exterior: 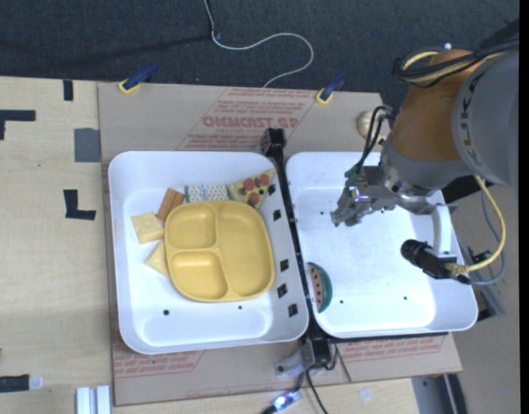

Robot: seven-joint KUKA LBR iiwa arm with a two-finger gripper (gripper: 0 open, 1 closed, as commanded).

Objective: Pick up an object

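Camera view, two white bins, one yellow tray, gripper jaws' state unclear

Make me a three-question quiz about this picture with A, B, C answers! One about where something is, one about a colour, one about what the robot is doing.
1. Where is the divided plate?
A. left bin
B. right bin
C. on the cardboard

2. What colour is the plate?
A. blue
B. yellow
C. red

3. The hand is
A. over the right bin
B. lifting the plate
C. over the left bin

Answers:
1 A, it lies in the left bin on top of other items.
2 B, it is plainly yellow.
3 A, it hangs above the right bin's floor.
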